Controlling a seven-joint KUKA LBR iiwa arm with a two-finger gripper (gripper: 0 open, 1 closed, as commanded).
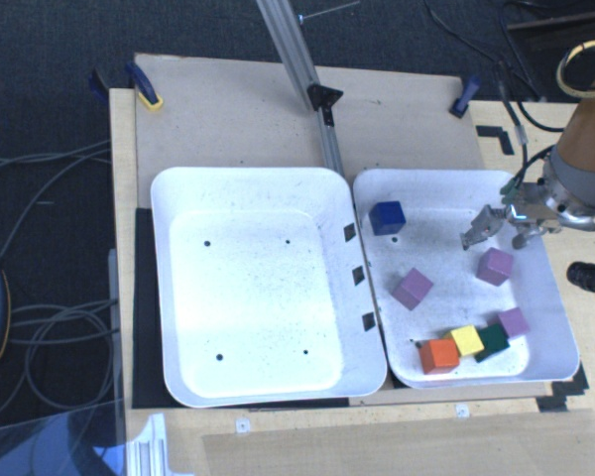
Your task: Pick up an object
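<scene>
Hovering gripper (pixel 496 228) over right bin (pixel 550 296), fingers spread, grasping nothing | purple block (pixel 495 266) just below it at 6 o'clock, apart | blue cube (pixel 387 217) at 9 o'clock | orange, yellow, green blocks (pixel 464 345) along near rim

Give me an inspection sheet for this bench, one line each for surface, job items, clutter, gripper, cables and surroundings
Surface: bench bearing the left bin and the right bin side by side.
Job's things, all in the right bin: blue cube; three purple cubes; orange cube, yellow cube and green cube in a row at the near edge.
Clutter: nothing seen in the bins besides the cubes.
Gripper: gripper above the right bin's far right part, with nothing seen between its fingers.
Cables: loose cables on the floor at left.
Surroundings: dark carpet; blue clamps at the bench's far corners; a metal pole at the back.
</scene>
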